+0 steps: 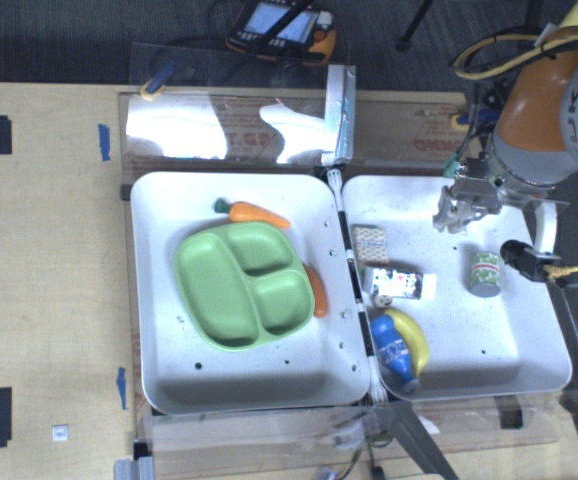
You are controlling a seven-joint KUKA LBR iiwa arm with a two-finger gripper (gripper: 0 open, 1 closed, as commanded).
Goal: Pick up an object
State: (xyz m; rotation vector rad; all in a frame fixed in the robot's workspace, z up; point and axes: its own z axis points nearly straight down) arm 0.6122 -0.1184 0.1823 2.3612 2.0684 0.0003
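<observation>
Right now tool point(461, 214) hovers above right bin point(539, 358), finger state unclear; small green can point(485, 274) just below-right, apart.

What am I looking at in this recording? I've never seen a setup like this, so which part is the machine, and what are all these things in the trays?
One camera looks down at a slant on a bench with two white bins. The grey and orange shape at right is a robot arm; its end effector hangs over the right bin, with nothing visibly between its fingers. That bin holds a small green can, a patterned packet, a small box, a banana and a blue bottle. The left bin holds a green divided plate and a toy carrot.
</observation>
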